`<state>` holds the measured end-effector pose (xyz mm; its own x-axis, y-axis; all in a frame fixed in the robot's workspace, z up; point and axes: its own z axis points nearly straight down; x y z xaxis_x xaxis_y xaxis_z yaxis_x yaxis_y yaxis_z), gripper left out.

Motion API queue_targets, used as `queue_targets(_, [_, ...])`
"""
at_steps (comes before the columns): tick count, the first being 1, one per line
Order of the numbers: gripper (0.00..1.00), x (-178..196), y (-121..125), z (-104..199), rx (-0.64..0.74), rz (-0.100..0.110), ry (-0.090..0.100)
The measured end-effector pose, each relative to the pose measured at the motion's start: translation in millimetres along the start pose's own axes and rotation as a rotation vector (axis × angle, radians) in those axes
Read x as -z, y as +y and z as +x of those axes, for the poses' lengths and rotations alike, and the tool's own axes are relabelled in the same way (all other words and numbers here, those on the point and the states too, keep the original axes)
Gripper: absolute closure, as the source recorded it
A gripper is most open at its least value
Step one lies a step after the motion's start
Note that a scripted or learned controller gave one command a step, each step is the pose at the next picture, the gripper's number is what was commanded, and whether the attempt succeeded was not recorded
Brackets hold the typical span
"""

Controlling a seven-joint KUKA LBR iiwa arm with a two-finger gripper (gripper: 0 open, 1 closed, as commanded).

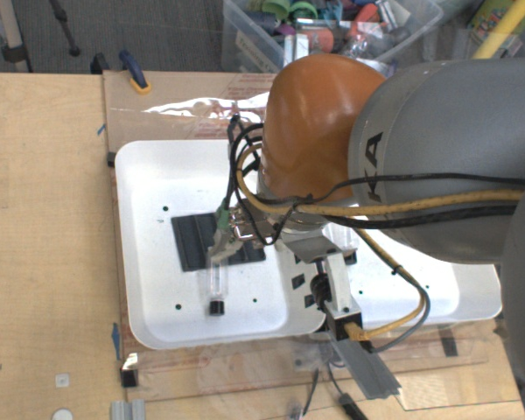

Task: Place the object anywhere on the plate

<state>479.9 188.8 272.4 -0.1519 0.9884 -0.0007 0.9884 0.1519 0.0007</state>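
Note:
A flat black square plate [192, 238] lies in the middle of the left white bin [149, 182]. My gripper [216, 280] hangs over the plate's near right corner and reaches toward the bin's front. It ends in a small black tip [216, 307] close to the bin floor. The arm's orange band [319, 129] and grey body hide the plate's right part and much of the right bin. I cannot make out a separate object between plate and gripper.
The right bin [472, 296] shows past the arm at the lower right. A clear tub of coloured toys [332, 11] stands behind the bins. A blue clamp [137, 74] sits at the back left on the wooden bench.

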Motion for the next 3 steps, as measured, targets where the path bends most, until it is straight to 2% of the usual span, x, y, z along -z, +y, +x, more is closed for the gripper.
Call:
queue_targets(1, [1.0,9.6,0.8,1.3,0.002,-0.001,-0.001])
queue_targets(2, [1.0,19.1,83.1,-42.7,0.072,0.0,0.0])
queue_targets(3, [1.0,-80.8,118.3,-34.1,0.139,0.003,0.001])
